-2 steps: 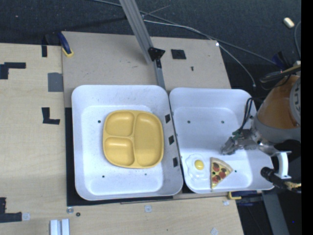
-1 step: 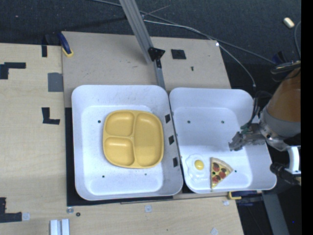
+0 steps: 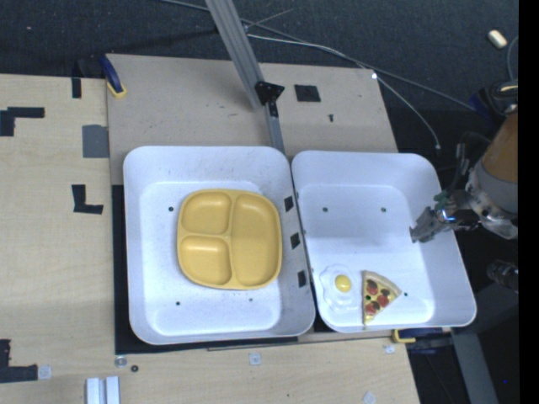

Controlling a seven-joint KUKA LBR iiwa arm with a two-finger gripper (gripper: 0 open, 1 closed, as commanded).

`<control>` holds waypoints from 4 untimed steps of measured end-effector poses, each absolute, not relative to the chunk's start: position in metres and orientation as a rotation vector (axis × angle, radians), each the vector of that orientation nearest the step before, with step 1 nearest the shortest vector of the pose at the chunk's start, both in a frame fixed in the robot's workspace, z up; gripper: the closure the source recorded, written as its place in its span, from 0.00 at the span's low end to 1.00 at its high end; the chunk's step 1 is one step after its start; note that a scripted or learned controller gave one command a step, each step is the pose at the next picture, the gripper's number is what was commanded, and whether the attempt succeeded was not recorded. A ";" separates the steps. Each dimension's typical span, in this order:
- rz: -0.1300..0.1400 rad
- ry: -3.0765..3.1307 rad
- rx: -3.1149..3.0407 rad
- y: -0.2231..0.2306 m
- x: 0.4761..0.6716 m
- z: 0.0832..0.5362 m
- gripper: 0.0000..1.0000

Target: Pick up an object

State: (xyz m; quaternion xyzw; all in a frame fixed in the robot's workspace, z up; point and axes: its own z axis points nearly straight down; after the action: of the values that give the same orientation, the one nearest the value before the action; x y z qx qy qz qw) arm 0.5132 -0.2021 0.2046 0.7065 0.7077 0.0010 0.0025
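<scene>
Gripper [image 3: 428,224] hangs at the right edge of the right bin [image 3: 362,171], dark and small against the white wall; whether it is apart or together I cannot tell. Nothing shows between its tips. Two pickable things lie in the near part of that bin: a fried egg [image 3: 339,286] and, just beside it, a pizza slice [image 3: 378,296]. Both sit well apart from the gripper. The left bin [image 3: 152,171] holds a yellow divided plate [image 3: 229,238].

Both items look flat and thin, so a descent could close above them and catch nothing. They lie close together, so it might nudge one while aiming for the other, or strike the bin wall.
</scene>
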 end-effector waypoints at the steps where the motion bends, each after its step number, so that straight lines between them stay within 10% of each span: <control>1: 0.001 2.223 2.219 -0.202 0.514 0.220 1.00; 4: 0.000 2.233 2.214 -0.036 0.498 0.236 1.00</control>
State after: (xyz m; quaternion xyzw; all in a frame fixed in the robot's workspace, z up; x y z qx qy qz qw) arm 0.4983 -0.0359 0.2355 0.7041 0.7101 0.0001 -0.0015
